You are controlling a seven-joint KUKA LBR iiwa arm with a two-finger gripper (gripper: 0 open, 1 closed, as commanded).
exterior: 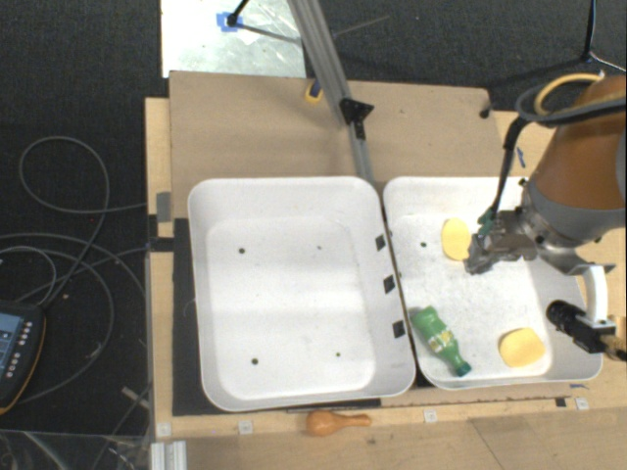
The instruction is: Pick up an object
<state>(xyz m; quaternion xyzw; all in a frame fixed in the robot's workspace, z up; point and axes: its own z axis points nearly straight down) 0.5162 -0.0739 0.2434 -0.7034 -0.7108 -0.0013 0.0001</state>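
Nearest the camera, an orange pear-shaped object lies on the bench just outside the near rim of the left bin, close to the bench's front edge. That left bin sits beside the right bin, their inner rims touching along a seam marked by small black clips.

Inside the right bin a green bottle lies on its side near the front left corner, cap end pointing toward the near right. Well to its right, by the near right corner, rests a yellow block. Farther back a yellow round piece lies on the bin floor — the tool is low over the bin just beside it, on its right, seemingly touching its edge. How wide the tool stands cannot be told, and nothing is visibly held in it. The arm, orange above grey, comes in from the right.
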